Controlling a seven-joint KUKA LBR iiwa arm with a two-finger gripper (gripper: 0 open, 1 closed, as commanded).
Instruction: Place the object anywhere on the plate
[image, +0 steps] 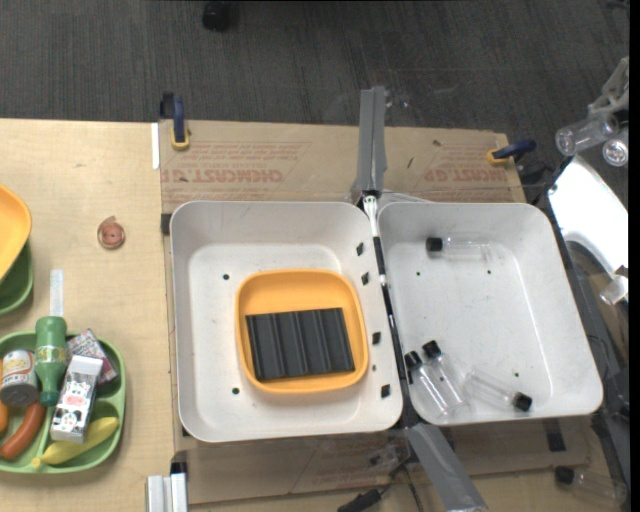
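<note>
Vials (440, 385) lie loose right of the plate (300, 285), which carries a ridged block (298, 340), so the task looks done; arm (590, 215) sits far right of the plate, its grip impossible to tell.

A pale wooden bench (90, 180) spans the lower view under even, soft light. A flattened brown cardboard sheet (270, 165) with red printed lettering covers its right part — held by a blue-and-yellow clamp (175, 122) at the back edge. Beyond lies dark grey carpeted floor (420, 50).
</note>
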